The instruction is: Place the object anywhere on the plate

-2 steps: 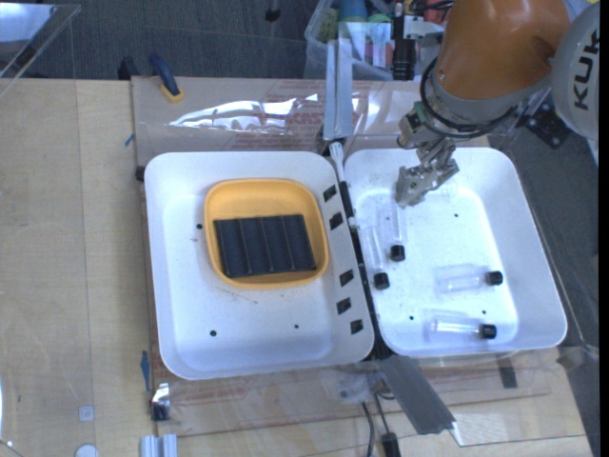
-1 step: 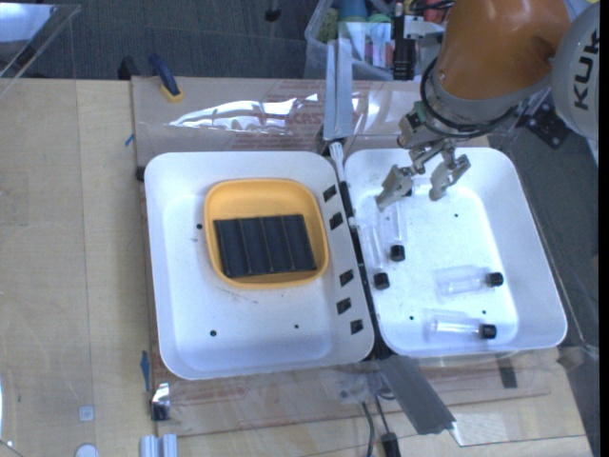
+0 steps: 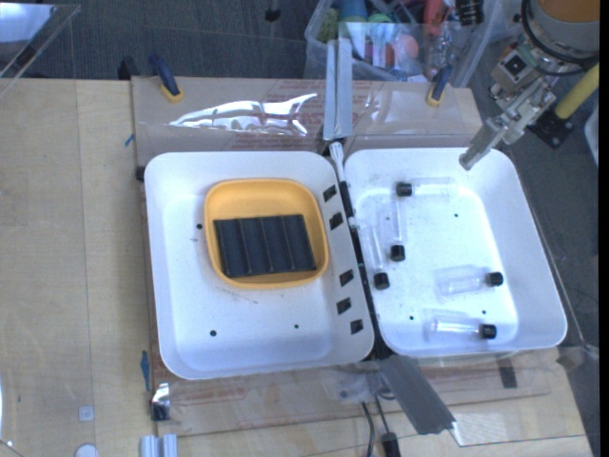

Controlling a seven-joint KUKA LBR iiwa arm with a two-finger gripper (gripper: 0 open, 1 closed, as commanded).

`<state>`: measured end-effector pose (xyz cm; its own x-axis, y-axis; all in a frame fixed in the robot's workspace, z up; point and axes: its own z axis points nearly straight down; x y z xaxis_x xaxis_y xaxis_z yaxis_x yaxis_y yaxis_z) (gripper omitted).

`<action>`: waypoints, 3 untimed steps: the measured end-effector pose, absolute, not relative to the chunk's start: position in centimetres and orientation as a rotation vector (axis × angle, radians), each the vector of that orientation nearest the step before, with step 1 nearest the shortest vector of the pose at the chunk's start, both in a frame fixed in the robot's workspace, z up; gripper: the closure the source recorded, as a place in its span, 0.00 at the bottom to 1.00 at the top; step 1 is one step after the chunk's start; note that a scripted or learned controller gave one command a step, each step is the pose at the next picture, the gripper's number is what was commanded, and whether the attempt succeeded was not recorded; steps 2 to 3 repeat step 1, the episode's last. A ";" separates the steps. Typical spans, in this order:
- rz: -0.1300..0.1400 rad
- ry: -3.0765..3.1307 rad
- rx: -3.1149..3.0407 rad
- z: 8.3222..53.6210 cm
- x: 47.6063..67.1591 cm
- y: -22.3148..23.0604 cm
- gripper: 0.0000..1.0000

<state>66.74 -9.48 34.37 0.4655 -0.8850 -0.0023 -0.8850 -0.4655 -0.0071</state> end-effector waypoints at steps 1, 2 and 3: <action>-0.003 1.625 -2.672 35.4 66.8 -9.5 1.00; -0.003 1.625 -2.672 35.4 66.8 -9.5 1.00; -0.003 1.625 -2.672 35.4 66.8 -9.5 1.00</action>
